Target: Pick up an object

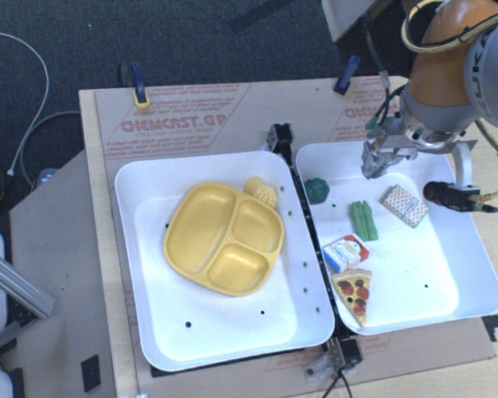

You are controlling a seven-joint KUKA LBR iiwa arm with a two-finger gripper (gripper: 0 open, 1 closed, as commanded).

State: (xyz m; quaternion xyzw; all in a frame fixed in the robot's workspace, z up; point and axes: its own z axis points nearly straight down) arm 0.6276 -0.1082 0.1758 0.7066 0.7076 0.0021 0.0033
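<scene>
The right bin [462, 293] holds a dark green round piece [317, 189], a green pod-shaped piece [363, 220], a patterned small box [404, 205], a red and white packet [343, 252] and a pizza slice [354, 293]. My gripper [378, 164] hangs over the far part of the right bin, just left of the patterned box and right of the dark green piece. Nothing shows between its fingers. The left bin [155, 313] holds a yellow divided plate [225, 238] with a small yellow corn piece [261, 192] at its far edge.
A black clamp [279, 136] sits at the far end of the seam between the bins. A black cable connector [451, 195] hangs from the arm over the right bin's right side. Cardboard [191, 117] lies under both bins.
</scene>
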